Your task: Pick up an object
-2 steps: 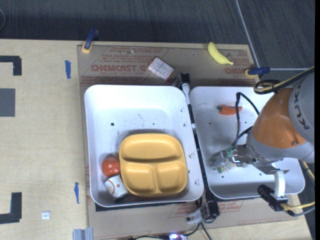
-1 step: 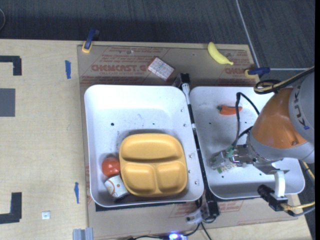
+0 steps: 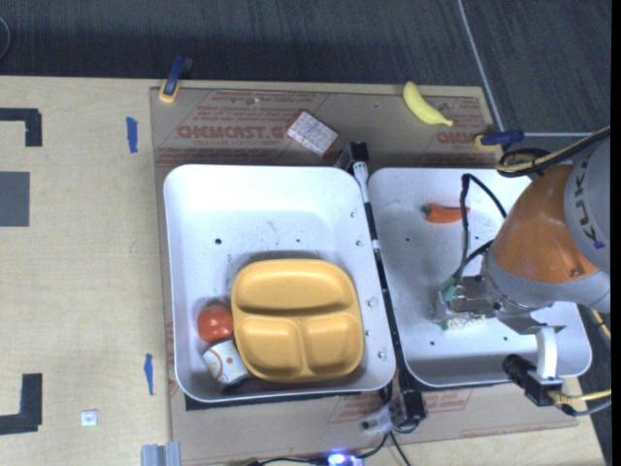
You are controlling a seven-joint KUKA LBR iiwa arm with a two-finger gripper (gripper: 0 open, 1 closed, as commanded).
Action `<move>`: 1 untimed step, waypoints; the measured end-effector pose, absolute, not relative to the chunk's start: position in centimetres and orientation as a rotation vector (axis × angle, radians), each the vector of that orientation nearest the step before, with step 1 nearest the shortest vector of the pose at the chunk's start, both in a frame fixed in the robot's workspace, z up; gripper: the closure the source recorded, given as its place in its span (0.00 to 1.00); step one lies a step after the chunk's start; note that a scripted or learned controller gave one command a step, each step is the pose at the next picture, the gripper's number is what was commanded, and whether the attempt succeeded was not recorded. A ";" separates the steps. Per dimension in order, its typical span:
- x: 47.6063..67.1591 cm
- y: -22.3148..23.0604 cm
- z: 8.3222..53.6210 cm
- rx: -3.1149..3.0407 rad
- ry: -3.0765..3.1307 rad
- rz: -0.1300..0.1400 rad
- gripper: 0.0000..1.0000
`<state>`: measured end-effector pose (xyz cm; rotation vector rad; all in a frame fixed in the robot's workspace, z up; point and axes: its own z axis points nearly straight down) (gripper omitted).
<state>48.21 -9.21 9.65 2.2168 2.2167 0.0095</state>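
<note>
A yellow compartment tray [image 3: 296, 316] lies in the left bin [image 3: 194, 212], toward its front. Pressed against the tray's left side are a red ball [image 3: 213, 321] and a small white and orange toy [image 3: 224, 360]. A small orange carrot-like piece [image 3: 444, 214] rests at the back of the right bin [image 3: 408, 260]. My gripper [image 3: 464, 309] is low over the middle of the right bin, pointing down, with the orange-banded wrist [image 3: 543, 236] above it. A small greenish thing under the gripper is too hidden to identify.
A yellow banana [image 3: 425, 105] and a small patterned square [image 3: 310, 132] lie on the cardboard behind the bins. Blue clamps [image 3: 175, 74] hold the cardboard corners. A black divider [image 3: 374, 250] runs between the bins. Cables hang at the right bin's front right corner.
</note>
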 end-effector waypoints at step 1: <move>48.2 -9.2 9.6 2.217 2.217 0.009 0.00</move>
